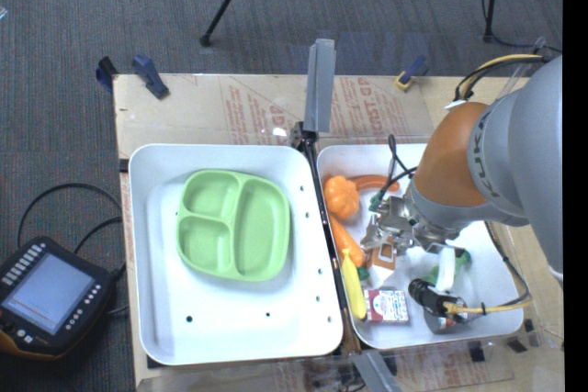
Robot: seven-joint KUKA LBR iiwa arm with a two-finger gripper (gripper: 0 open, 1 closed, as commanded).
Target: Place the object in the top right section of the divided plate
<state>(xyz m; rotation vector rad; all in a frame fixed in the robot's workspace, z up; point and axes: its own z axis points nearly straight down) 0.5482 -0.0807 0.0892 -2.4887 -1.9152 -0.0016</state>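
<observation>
A light green divided plate (234, 225) lies in the left white bin (156, 326), with nothing in its three sections. My gripper (387, 239) is lowered into the right bin (501, 298), among the toy food. Just to its left are an orange pumpkin-like piece (341, 195) and an orange carrot (346, 242). A yellow banana-like piece (353, 289) lies along the bin's left wall. The wrist hides whatever sits directly under the gripper.
A small red and white box (388, 305) lies at the right bin's front. A white and green item (447, 269) and a dark bottle-like object (432, 298) sit beside it. A grey post (320, 92) rises behind the bins' divider. A teach pendant (46, 294) rests at the far left.
</observation>
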